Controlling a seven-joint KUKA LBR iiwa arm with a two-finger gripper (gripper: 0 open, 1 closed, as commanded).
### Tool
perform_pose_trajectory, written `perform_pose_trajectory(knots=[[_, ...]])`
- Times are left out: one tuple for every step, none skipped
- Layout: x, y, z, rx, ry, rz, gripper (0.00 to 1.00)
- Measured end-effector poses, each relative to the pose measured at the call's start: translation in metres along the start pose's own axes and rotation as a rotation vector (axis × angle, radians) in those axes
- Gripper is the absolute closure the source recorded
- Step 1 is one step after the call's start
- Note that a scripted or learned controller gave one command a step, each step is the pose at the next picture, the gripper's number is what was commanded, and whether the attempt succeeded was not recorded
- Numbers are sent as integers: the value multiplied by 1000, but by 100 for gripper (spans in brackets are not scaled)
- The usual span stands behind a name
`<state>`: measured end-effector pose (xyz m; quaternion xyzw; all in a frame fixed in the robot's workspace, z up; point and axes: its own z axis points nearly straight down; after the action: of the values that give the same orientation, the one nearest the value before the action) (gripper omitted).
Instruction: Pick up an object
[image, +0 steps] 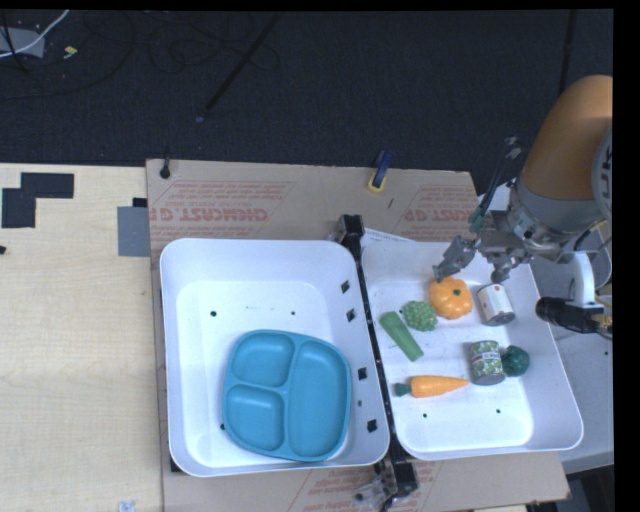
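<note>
The claw hangs with its two fingers spread apart and holding nothing, just above the small round orange plastic pumpkin in the right shallow white bin.

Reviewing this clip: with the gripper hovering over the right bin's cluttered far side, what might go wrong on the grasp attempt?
The gripper is spread open above the orange pumpkin, which has the green broccoli piece touching it and the small white can close on its other side. A finger could land on a neighbour and push it aside, or close on two things. The pumpkin looks rounded, so it may slip out. The bin wall nearby may limit the approach.
</note>
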<state>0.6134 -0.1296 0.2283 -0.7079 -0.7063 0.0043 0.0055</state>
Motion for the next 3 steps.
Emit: perform_pose_trajectory(knots=[[0, 2, -7, -13, -2, -2, 0], [-1, 13, 43, -9, -1, -2, 0], [2, 8, 87, -8, 0, -2, 0]])
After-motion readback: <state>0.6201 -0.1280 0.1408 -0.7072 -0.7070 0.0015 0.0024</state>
